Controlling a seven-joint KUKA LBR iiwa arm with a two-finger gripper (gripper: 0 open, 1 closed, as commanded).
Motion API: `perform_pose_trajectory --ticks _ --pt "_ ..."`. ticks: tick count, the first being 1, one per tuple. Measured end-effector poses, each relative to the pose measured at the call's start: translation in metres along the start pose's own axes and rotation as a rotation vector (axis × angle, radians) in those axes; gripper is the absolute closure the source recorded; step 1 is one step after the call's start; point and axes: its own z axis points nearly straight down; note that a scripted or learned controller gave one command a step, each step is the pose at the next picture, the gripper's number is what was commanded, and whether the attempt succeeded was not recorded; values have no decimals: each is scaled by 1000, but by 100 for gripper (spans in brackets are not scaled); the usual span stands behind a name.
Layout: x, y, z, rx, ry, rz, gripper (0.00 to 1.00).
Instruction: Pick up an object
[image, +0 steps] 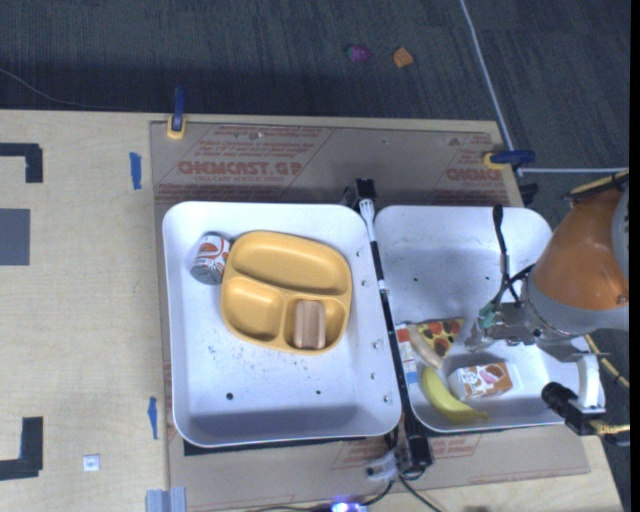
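Candidate objects. In the right bin, lower right of the frame: a yellow banana (446, 394) lying curved, a small white-and-orange packet (482, 381) touching it, and a pizza slice (437, 338) just above. In the left bin: a compartmented yellow tray (285, 288) and a tipped can (208, 258).

Showing white bins (200, 400), a yellow tray (280, 265) holding a tan block (308, 324), a red-and-silver can (209, 257), a yellow banana (445, 394), and an orange-banded grey arm (590, 265).
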Motion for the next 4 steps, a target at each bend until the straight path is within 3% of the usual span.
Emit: perform_pose_trajectory --ticks 1,2,3,4 --pt "0 0 0 0 0 0 0" --pt "28 -10 21 11 3 0 0" --pt "27 -7 9 2 -1 2 100" --pt "104 -8 -75 24 11 -5 100"
